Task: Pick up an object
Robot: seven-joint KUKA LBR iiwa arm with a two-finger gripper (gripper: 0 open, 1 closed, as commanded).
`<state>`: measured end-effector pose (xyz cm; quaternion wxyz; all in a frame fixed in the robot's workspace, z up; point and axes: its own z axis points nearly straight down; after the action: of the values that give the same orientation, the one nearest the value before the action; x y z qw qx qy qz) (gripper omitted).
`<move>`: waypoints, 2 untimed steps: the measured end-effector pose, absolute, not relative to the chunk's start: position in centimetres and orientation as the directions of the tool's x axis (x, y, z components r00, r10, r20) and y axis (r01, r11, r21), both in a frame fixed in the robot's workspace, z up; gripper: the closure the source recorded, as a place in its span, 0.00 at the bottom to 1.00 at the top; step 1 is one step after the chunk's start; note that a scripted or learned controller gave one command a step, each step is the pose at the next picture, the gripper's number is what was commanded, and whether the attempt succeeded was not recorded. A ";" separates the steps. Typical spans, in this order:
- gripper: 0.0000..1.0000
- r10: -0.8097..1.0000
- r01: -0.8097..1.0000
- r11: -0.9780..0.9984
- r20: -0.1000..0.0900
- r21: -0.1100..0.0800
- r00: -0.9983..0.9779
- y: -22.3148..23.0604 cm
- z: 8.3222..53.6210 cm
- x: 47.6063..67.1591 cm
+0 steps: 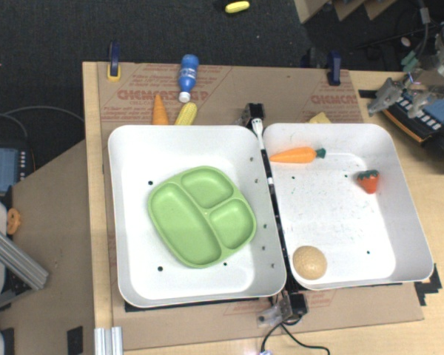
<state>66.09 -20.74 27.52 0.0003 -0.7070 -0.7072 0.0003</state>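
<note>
Carrot: far left of the right bin — light, stiff, smooth; take across its thick middle.
Fingers: cannot tell — arm unseen.

Some metal gear at about two o'clock runs off the picture's side, too blurry to name. An orange thing and a yellow thing at twelve o'clock hide partly behind the left bin's rim. Grey bars at eight o'clock get cut off.
</note>
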 end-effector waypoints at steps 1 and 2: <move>0.00 1.000 1.000 -0.003 0.004 -0.014 0.003 -22.4 14.0 62.4; 0.00 1.000 1.000 0.000 -0.001 0.007 0.000 -17.6 9.7 66.4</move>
<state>66.45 -17.58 9.72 -0.0026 -0.7071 -0.7071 -0.0021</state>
